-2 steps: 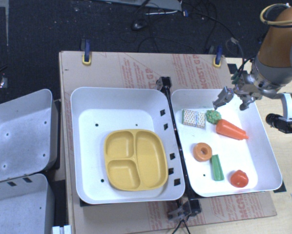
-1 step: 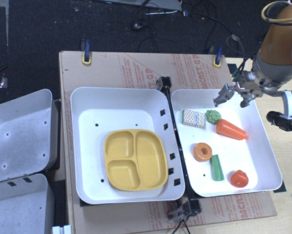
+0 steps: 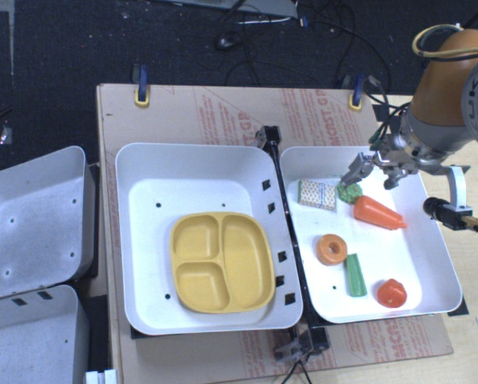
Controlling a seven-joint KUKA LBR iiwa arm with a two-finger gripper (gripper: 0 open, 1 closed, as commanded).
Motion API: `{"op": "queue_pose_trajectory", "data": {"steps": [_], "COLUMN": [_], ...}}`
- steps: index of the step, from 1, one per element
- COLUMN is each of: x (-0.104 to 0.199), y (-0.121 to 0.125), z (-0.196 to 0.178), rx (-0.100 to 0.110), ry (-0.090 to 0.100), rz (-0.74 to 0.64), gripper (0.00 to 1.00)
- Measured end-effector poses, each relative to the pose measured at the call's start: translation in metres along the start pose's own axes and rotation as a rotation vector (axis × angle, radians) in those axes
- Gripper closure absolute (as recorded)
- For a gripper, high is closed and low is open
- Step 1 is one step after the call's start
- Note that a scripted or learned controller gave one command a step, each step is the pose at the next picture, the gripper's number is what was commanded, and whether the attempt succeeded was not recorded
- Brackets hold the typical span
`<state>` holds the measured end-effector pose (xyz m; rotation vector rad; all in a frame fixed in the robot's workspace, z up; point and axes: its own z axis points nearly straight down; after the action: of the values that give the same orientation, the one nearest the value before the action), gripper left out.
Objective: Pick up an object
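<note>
Camera view looks down at a slant on a table point(image 3: 191, 114) that carries two shallow white bins side by side. Left bin point(image 3: 143, 174) holds a yellow plate point(image 3: 221, 261) with three compartments, lying flat near the middle of its floor. Right bin point(image 3: 431, 270) holds the small things. A toy carrot point(image 3: 376, 213) lies on its side in the upper part, orange body pointing toward the right, its green top point(image 3: 349, 191) at the left end. Just left of that green top lies a small flat packet point(image 3: 317, 194) with a pale printed face. Below them an orange ring point(image 3: 332, 249) lies flat, and just beside it to the lower right is a green stick point(image 3: 356, 275) lying lengthwise. A red toy fruit point(image 3: 392, 293) rests near the lower right corner, apart from the stick. The arm comes in from the right, and its tool point(image 3: 372, 169) hangs over the upper part of the right bin, fingers spread wide with nothing between them, just above the carrot's green top.
</note>
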<state>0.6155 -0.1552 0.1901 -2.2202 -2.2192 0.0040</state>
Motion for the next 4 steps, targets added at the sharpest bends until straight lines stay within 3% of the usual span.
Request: {"op": "queue_pose_trajectory", "data": {"steps": [1,2,3,4], "x": [0.000,-0.004,-0.005,-0.003], "y": [-0.011,-0.004,0.000,-0.002], "z": [0.051,0.077,0.061,-0.003], "rx": [0.002,-0.028,-0.042,-0.010], "ry": [0.001,-0.012,-0.016,-0.002], "rz": [0.001,0.001,0.000,-0.003], "gripper": [0.00,0.00,1.00,1.00]}}
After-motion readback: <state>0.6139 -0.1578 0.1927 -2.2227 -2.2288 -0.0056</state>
